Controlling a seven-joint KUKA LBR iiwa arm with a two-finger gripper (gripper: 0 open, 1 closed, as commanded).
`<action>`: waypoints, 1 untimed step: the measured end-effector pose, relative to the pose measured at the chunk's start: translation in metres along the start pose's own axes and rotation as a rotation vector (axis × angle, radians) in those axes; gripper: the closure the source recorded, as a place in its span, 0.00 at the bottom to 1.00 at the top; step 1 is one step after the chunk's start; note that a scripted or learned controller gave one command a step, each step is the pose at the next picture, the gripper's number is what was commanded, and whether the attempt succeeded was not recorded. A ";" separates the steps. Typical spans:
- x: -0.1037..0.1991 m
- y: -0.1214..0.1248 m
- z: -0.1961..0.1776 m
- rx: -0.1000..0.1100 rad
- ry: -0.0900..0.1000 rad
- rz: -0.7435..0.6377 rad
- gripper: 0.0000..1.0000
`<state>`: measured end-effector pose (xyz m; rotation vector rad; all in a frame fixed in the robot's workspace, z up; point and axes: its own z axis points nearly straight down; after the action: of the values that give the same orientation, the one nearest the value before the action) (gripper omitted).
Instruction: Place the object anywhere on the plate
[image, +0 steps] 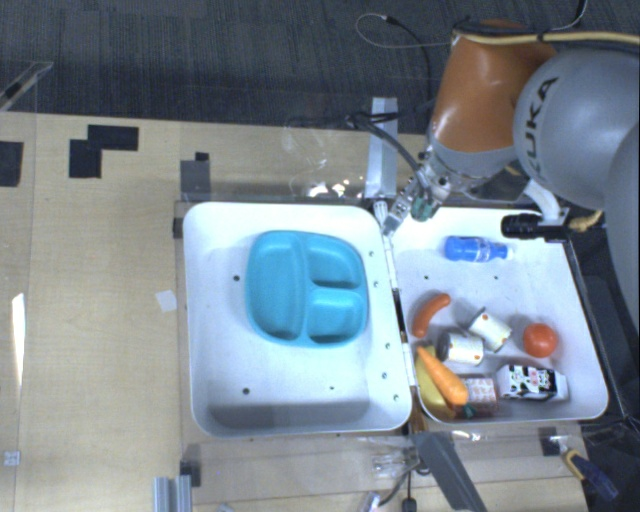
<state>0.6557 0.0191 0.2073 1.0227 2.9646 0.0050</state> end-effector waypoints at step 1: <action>0.060 0.012 0.022 0.000 0.001 -0.227 1.00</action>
<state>0.6158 0.0653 0.1856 0.6799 3.0620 0.0048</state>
